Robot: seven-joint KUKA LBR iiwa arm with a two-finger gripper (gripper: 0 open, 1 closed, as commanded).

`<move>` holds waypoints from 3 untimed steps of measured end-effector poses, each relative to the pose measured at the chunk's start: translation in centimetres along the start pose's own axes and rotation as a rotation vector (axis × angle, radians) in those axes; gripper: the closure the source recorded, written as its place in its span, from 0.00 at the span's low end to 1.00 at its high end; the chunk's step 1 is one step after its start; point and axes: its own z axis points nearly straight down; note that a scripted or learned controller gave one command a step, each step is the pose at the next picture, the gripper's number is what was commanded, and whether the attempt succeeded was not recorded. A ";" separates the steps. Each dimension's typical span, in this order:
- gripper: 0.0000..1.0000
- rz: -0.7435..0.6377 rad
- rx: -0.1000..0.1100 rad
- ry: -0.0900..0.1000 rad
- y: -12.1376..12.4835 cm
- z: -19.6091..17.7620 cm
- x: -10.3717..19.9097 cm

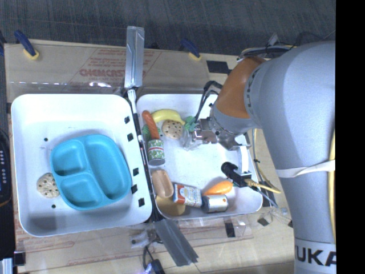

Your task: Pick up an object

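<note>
- Cardboard lines the bench under my two white bins, the left bin and the right bin.
- I see the gripper low in the right bin's upper part, just beside a cookie and a banana; how its jaws stand I cannot tell.
- A carrot and small can lie along that bin's left wall.
- Near its front edge lie a ladle, a bottle and an orange piece.
- My left bin holds a blue divided plate with another cookie beside it.
</note>
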 end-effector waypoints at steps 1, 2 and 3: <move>0.00 0.004 0.001 -0.001 -0.1 0.0 -0.3; 0.00 -0.039 0.002 -0.001 -3.1 0.0 0.2; 0.00 -0.126 -0.001 -0.003 0.1 -0.1 -6.0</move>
